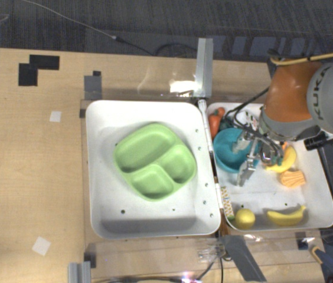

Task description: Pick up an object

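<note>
Bench (30,175): pale wood, bearing two white bins side by side.
Left bin (104,217): holds a green divided plate (154,161), lying at a tilt.
Right bin (323,208): crowded with small things.
Arm (308,96): reaches in from the right, over the right bin's far end.
Jaws (250,165): hang over the bin floor just right of the teal bowl (228,149); whether spread or pinching, I cannot tell.
Near things: banana (284,216) and lemon (245,217) by the near wall.
Right of jaws: orange ridged piece (292,178), a yellow piece (287,158) above it.
Far-left corner: carrot (215,122), behind the bowl.
</note>
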